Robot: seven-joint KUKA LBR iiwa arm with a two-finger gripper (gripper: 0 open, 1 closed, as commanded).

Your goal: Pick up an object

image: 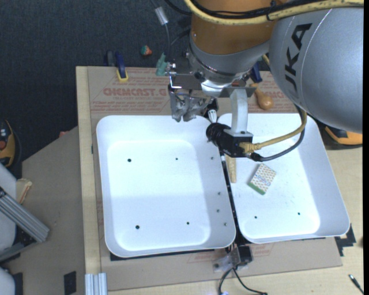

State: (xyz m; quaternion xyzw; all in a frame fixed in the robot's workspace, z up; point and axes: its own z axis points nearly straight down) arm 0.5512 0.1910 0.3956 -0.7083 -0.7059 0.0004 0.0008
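A small white box with a green-dotted face (262, 178) lies tilted in the right bin (311, 201), left of its middle. A tan stick-shaped piece (232, 169) lies beside the divide between the bins, just left of the box. My gripper (185, 109) hangs over the back edge of the left bin (115, 173), near its right corner, well away from both objects. Nothing shows in the gripper. The grey arm and its orange band (230, 17) cover the back of the right bin.
A black fitting with a yellow cable (228, 140) hangs from the wrist above the bins' divide. A brown rounded object (264, 101) sits on the board behind the right bin. Blue clamps (121, 64) hold the board's back edge.
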